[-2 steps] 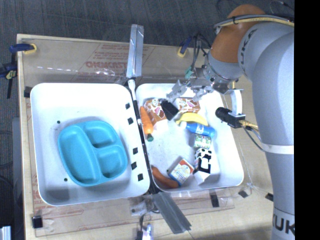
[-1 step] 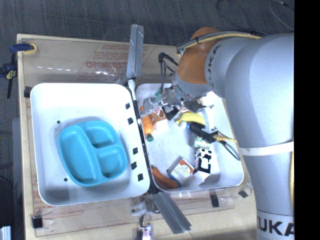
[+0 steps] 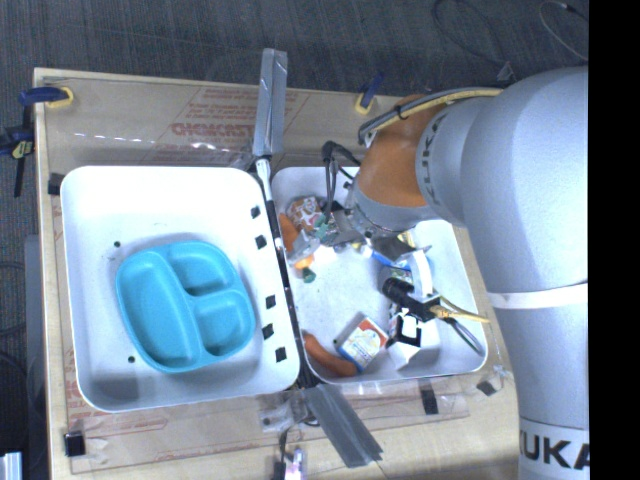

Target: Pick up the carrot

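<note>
Camera view | arm (image 3: 520, 168) reads "KUKA" (partly cut off) | pincer (image 3: 322, 230) state: cannot tell | carrot (image 3: 328, 354) apart

Plastic, metal and wood, mostly smooth.
Glossy white plastic in both bins (image 3: 90, 368), smooth matt-to-satin blue plastic in the divided tray (image 3: 185, 303), pale bare wood with a printed sheet on the surface (image 3: 120, 108), satin grey painted casing and a glossy orange band on the arm (image 3: 520, 168), brushed metal on the divider bar (image 3: 268, 103), smooth dull orange on the carrot (image 3: 327, 355), printed card on the small box (image 3: 360, 343).
</note>
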`<action>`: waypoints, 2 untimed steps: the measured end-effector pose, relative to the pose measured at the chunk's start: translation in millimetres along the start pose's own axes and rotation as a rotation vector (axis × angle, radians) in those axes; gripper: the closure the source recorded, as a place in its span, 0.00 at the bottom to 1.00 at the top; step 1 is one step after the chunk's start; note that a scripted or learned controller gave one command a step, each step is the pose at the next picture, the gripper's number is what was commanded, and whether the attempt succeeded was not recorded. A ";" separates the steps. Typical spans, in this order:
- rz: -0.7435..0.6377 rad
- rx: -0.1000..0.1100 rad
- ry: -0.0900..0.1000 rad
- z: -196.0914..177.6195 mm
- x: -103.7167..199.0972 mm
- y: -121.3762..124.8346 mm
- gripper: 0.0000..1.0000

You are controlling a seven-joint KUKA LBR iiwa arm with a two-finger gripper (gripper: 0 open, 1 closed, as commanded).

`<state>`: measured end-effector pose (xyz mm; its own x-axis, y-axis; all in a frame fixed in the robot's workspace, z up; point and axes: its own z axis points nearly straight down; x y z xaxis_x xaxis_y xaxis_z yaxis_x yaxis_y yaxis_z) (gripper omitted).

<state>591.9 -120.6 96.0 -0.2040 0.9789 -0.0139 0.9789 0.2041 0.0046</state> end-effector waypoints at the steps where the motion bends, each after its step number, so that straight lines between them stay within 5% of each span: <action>1: -0.002 -0.006 -0.006 -14.3 -3.2 1.6 1.00; 2: -0.384 -0.013 -0.024 -12.2 -2.8 13.1 1.00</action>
<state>605.2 -120.5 108.3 -0.5554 0.8306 -0.0403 0.8311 0.5561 0.0075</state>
